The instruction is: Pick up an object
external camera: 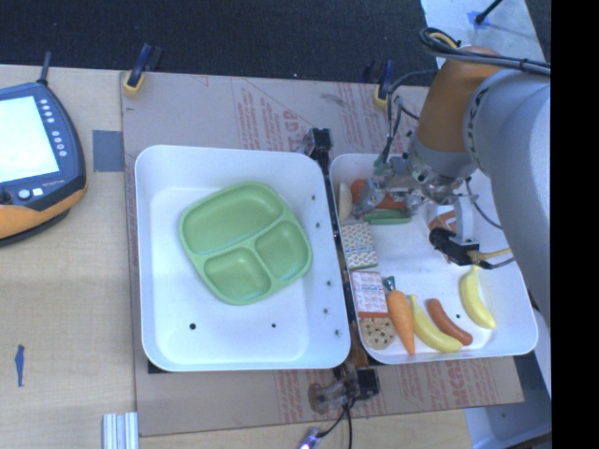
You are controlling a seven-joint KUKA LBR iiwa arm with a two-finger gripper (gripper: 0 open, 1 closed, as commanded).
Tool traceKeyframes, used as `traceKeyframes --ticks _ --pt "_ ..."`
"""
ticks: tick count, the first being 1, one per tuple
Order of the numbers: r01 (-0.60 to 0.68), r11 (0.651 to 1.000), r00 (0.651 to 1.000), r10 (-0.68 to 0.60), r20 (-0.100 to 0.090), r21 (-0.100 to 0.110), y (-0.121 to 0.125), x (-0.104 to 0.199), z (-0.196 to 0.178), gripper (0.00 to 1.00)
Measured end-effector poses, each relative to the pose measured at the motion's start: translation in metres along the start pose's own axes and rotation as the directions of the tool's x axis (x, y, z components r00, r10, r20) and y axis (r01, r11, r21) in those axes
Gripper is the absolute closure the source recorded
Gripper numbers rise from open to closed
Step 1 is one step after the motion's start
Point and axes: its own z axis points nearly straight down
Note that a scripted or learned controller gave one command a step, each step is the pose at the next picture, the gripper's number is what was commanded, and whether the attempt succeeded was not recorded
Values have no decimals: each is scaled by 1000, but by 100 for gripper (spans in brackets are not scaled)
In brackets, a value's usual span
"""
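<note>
At the near edge of the bench a black cable clamp (342, 391) sits just below the gap between the two bins. The right bin (510, 340) holds the food toys: a carrot (401, 321) lies with its long axis running near to far, green top toward the far side and tip toward the near rim; just right of it a yellow banana (435, 330) slants from far-left to near-right, with a red sausage (449, 319) lying along the same slant and touching it; a second banana (476, 299) curves nearly near to far, close to the right wall. Left of the carrot a red-and-white packet (368, 296) and a cracker-like biscuit (376, 332) lie along the bin's left wall, with a patterned sachet (357, 244) farther back. The gripper (384, 197) is down in the far part of this bin over a green and red item (388, 215); whether it is spread, closed or gripping anything cannot be told. The left bin (159, 344) holds a green divided plate (245, 241), turned at a slant. Both bins rest on a cardboard sheet (234, 110) over a wooden bench (56, 325), with an orange-edged control pendant (33, 162) at far left and dark floor beyond.
</note>
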Motion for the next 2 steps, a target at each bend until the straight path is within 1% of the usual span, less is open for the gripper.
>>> traceKeyframes --ticks 2 --pt "3 1000 1000 -3 -5 1 0 -2 2 0"
